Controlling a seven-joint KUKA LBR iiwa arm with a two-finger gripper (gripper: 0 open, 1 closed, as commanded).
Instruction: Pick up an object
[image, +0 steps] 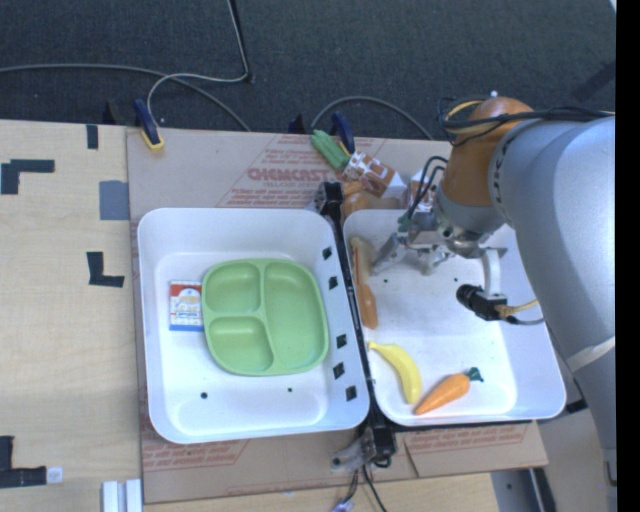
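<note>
The right bin (520, 360) holds three toy foods. A long brown-orange hot dog (363, 288) lies along its left wall, a yellow banana (398, 369) sits near the front, and an orange carrot (442, 392) lies beside the banana. My gripper (405, 262) hangs low over the back of this bin, just right of the hot dog's far end. Its fingers are spread open and nothing is between them. In the left bin (160, 300) rest a green divided plate (266, 316) and a small printed box (185, 305).
A black part on a cable (482, 300) juts from the arm over the right bin. Behind the bins lie a green clamp (330, 150) and a brown snack packet (368, 178). The grey arm covers the right bin's far right side.
</note>
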